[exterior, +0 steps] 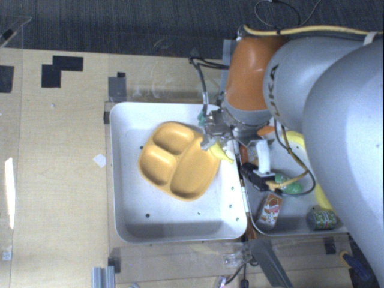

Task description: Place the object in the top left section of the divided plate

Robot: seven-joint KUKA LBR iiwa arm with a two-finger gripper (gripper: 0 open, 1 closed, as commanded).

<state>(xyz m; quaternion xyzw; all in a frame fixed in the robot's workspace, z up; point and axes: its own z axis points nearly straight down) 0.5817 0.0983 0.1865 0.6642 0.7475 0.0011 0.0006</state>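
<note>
I judge placement not yet done: the gripper point(211, 138) hangs at the divided plate's point(179, 159) right rim beside a yellow object point(219, 153), jaw state indiscernible, sections unfilled.

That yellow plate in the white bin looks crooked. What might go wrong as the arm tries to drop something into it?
The divided plate sits turned at an angle, so the object could land in the wrong section. The gripper hangs at the plate's right rim, near a yellow thing; it might bump the rim and shift the plate.
</note>
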